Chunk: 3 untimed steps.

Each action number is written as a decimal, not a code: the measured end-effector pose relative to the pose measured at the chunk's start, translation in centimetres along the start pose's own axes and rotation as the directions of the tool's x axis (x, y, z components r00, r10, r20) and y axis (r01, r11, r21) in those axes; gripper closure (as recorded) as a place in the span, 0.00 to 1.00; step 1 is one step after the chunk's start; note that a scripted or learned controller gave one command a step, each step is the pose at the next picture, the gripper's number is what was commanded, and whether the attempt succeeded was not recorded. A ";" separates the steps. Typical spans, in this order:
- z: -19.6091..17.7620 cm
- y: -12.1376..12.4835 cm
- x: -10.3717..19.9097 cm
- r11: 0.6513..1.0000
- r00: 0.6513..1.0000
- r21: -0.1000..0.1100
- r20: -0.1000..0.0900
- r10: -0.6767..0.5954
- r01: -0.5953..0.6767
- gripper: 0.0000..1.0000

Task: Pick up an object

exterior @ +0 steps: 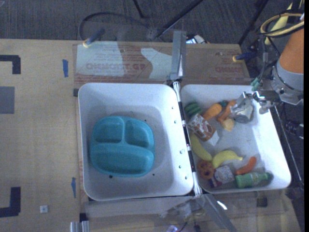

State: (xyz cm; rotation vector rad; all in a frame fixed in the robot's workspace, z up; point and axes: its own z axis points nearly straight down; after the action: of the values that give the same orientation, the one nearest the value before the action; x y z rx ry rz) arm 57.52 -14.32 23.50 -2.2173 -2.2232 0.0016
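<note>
A: What's lying around the blue tray (122, 146)?

B: It's sitting flat in the left bin (91, 98), smooth moulded plastic with three compartments. Pale wooden bench (38, 144) beneath, dark carpet (58, 8) beyond.

A: And the gripper (243, 111)?

B: It's hanging over the right bin (277, 149), right of the tray. I can't tell how it's set. Below it a yellow banana (227, 157) is lying, long axis roughly sideways, beside a green bottle (252, 179).
</note>
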 end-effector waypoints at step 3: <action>14.1 6.9 -2.8 0.991 0.991 0.029 0.008 0.130 -0.130 1.00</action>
State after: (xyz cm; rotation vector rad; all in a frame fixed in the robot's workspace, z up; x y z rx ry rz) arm 64.44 -17.06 9.40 -2.3454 -2.0627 0.0413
